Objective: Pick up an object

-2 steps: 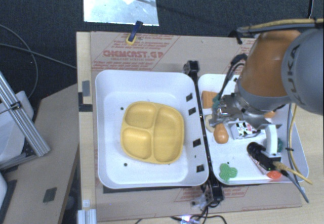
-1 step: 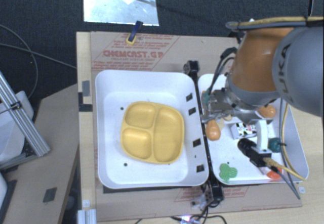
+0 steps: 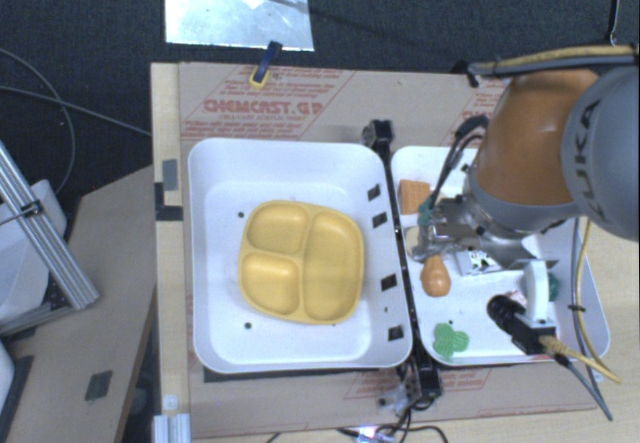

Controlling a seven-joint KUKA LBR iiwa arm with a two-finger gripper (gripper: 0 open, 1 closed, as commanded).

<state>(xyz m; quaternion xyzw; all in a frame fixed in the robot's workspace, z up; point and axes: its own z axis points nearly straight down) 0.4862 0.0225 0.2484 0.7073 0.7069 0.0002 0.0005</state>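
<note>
The gripper (image 3: 432, 243) hangs low in the right bin (image 3: 592, 316) just above a small tan toy (image 3: 435, 277) — whether it grips cannot be told — and it may slip off that round toy.

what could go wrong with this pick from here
The gripper sits low at the right bin's left wall, between an orange block and a tan pear-shaped object. It might close between them and catch neither, nudge one away, or scrape the wall.

"KUKA" lettering on grey arm (image 3: 600, 146)
</note>
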